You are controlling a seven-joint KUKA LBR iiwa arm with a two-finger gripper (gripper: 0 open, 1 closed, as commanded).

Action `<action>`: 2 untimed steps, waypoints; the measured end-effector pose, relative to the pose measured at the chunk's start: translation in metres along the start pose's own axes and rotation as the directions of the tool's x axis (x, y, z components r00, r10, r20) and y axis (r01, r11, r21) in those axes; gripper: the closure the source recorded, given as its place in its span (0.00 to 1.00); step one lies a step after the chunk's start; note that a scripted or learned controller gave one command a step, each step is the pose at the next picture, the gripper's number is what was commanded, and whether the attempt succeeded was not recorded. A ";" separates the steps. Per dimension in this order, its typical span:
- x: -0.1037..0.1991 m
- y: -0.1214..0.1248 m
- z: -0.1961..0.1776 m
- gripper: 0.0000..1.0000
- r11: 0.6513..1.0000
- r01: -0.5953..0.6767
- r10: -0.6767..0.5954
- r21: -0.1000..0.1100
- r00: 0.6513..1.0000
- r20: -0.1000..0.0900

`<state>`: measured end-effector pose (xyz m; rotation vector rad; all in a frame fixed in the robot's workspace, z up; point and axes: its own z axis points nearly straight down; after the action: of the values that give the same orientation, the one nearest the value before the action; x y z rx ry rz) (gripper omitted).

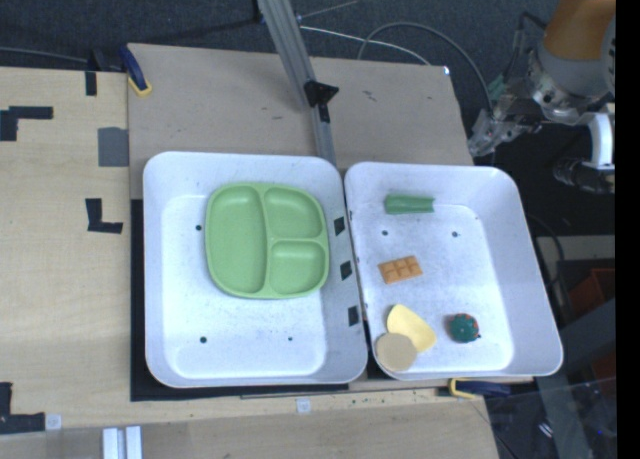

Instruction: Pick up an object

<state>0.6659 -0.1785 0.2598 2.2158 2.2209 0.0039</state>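
Note:
The right bin (520, 277) holds several small items: a green oblong piece (408, 204) near its far edge, an orange waffle-like tile (400, 269) in the middle, a yellow wedge (414, 326) touching a tan disc (396, 351) at the near left corner, and a small dark green and red ball (462, 327) near the front right. The gripper (493, 130) hangs outside the bins, beyond the right bin's far right corner and well above the bench. The arm's orange band (580, 17) sits above it at the upper right.
The left bin (170, 337) carries a light green divided plate (267, 240). A grey metal pole (285, 22) slants down from the top to the seam between the bins. Cables (400, 37) lie on the bench behind the right bin.

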 end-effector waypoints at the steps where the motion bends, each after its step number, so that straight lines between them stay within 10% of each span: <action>1: 0.060 -0.018 0.005 1.00 1.000 0.004 -0.004 0.007 1.000 -0.003; 2: 0.099 -0.042 0.010 1.00 1.000 0.002 -0.002 0.008 1.000 -0.002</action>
<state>0.6237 -0.0795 0.2493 2.2189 2.2284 -0.0030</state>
